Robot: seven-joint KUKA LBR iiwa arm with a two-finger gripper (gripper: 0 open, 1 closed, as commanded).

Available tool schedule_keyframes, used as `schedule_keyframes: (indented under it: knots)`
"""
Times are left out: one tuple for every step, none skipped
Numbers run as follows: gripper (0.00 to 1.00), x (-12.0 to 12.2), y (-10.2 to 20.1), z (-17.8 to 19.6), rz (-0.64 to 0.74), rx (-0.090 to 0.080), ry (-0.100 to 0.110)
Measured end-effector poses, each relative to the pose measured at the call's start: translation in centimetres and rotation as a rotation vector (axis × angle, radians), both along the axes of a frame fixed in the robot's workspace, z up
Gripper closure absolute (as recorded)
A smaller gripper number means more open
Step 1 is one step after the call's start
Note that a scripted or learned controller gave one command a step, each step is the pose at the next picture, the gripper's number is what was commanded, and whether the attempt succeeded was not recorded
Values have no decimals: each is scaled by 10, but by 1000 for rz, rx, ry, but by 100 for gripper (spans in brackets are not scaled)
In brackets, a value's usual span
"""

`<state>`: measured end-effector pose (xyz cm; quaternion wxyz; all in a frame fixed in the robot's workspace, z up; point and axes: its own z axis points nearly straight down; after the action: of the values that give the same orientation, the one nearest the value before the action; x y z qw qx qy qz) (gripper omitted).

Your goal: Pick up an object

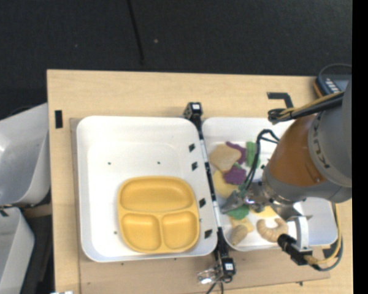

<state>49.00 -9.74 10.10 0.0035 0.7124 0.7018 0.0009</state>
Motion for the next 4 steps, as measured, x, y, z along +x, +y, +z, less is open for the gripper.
schedule_keyframes:
  knots:
    - [0,0,0,0,1,-1,-1]
    - [0,0,0,0,3,-1,-1]
    - [0,11,1,0,15,1,2]
    - [0,22,-4,0,20,2,3]
